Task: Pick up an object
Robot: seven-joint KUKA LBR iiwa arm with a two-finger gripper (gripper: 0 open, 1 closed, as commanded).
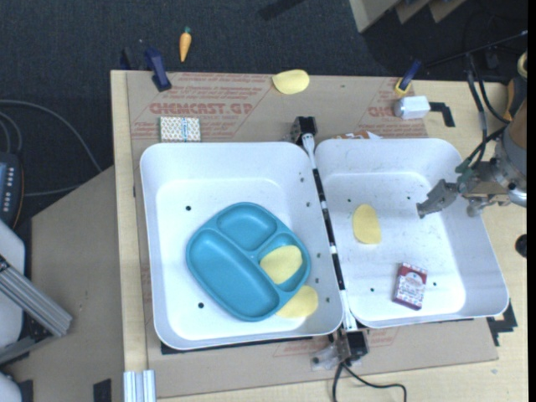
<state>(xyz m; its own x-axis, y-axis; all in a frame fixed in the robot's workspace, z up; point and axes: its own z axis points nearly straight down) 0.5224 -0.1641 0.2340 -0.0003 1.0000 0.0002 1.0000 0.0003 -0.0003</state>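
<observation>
In the right bin, a yellow oval piece lies near the left wall and a small red box lies toward the front. My gripper hangs over the bin's right side, up and right of the red box and well right of the yellow oval. Its two dark fingers are spread open with nothing between them. The left bin holds a blue divided tray with a yellow piece in one compartment. Another yellow piece lies against the tray's front edge.
On the bench behind the bins lie a yellow piece, a patterned packet, a blue clamp and a white block. A small carrot lies on the dark floor beyond. Cables hang at the right.
</observation>
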